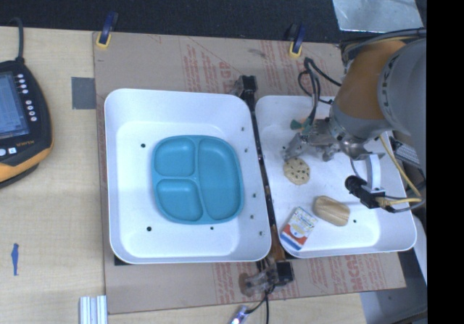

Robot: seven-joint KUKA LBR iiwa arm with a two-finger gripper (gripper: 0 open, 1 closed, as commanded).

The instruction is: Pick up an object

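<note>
Your pincer (299, 147) hangs low in the right white bin (391, 239), just above the round speckled cookie (296, 170); whether its jaws are apart or together you cannot tell. Nothing is lifted yet: cookie, tan oval bread roll (331, 210) and small white carton (298, 227) all lie flat in that bin, the grasp still to do

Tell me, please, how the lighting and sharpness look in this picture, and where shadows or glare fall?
Camera view: even, soft lighting; the left bin shows a faint shadow inside its left wall, no harsh glare. The blue plate is fairly sharp; the cookie and the claw are softer, the arm looms blurred at the right.
</note>
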